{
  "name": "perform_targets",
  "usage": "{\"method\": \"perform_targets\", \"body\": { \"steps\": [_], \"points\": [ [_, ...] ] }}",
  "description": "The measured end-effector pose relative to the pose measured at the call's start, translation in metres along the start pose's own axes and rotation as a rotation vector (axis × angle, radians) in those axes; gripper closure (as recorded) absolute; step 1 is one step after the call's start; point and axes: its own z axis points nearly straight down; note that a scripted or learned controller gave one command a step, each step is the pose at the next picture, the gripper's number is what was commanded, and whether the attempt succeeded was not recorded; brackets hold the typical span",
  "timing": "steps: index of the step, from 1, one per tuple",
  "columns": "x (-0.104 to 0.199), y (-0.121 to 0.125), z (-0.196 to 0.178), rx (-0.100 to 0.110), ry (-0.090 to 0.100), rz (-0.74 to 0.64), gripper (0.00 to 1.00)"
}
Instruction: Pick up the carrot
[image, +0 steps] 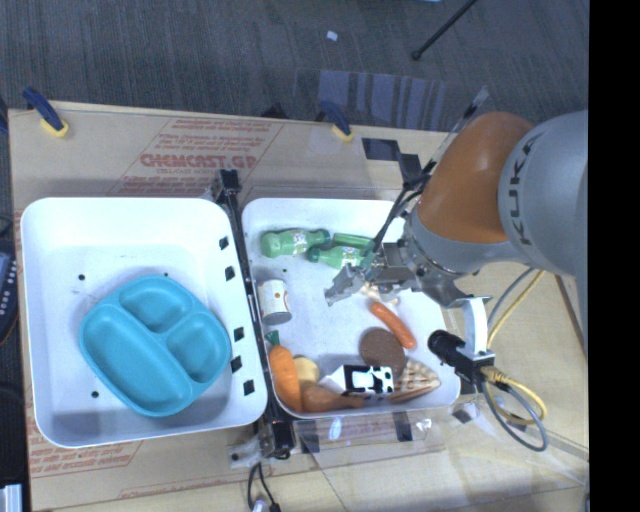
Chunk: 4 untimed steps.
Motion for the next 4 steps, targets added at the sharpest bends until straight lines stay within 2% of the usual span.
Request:
{"method": "perform_targets", "body": {
  "steps": [1,2,3,4],
  "points": [
    [0.034,-0.035,0.042,0.009,0.000,-0.060,0.00],
    [0.008,-0.034,0.140,0.001,-0.006,0.129,0.00],
    [0.052,-0.026,0.040,0.005,0.000,0.313,0.00],
    [0.017,-0.035,0.141,0.008,0.005,-0.010,0.00]
  ]
}}
